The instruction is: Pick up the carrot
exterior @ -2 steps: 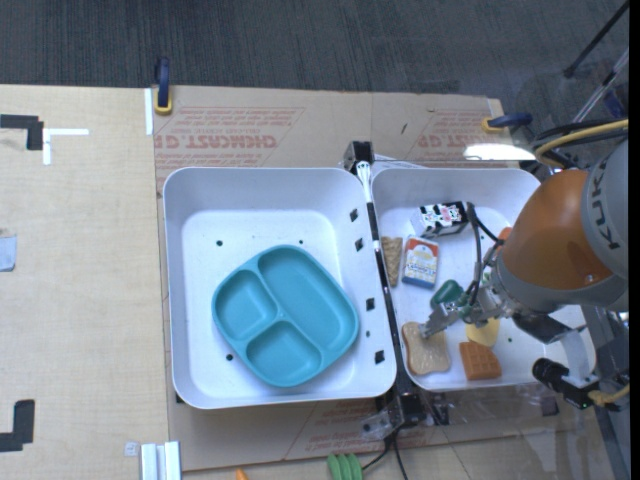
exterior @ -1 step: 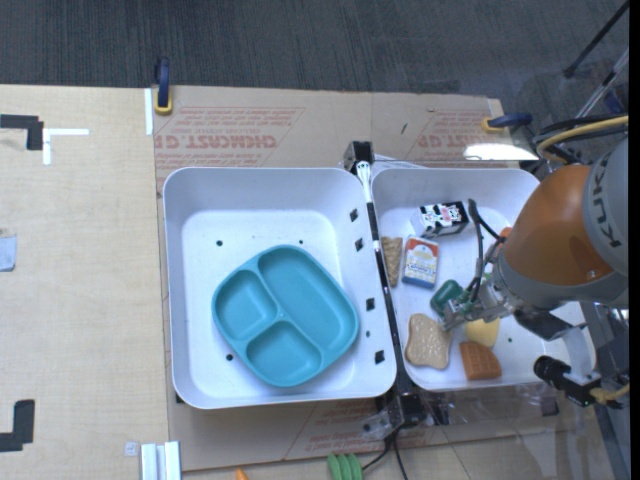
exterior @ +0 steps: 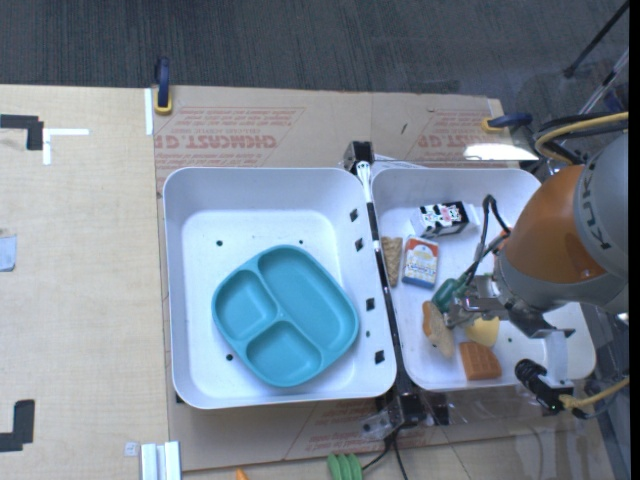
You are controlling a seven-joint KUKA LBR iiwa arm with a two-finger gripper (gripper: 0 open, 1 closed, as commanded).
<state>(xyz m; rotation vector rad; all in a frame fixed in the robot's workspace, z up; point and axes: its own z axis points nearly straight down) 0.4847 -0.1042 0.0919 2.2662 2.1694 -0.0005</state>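
Observation:
An orange-brown piece (exterior: 481,361) that looks like the carrot lies near the front edge of the right bin (exterior: 520,183). My gripper (exterior: 453,303) hangs low over the middle of that bin, up and to the left of the piece. It sits just above a tan, bread-like lump (exterior: 436,330) and beside a pale yellow chunk (exterior: 486,329). I see nothing held in the gripper. The grey and orange arm (exterior: 560,238) covers the right part of the bin.
The right bin also holds a small orange and blue box (exterior: 421,263), a tan cracker stick (exterior: 391,258) by the left wall and a black and white item (exterior: 443,216) at the back. A blue divided plate (exterior: 285,313) lies in the left bin (exterior: 190,268).

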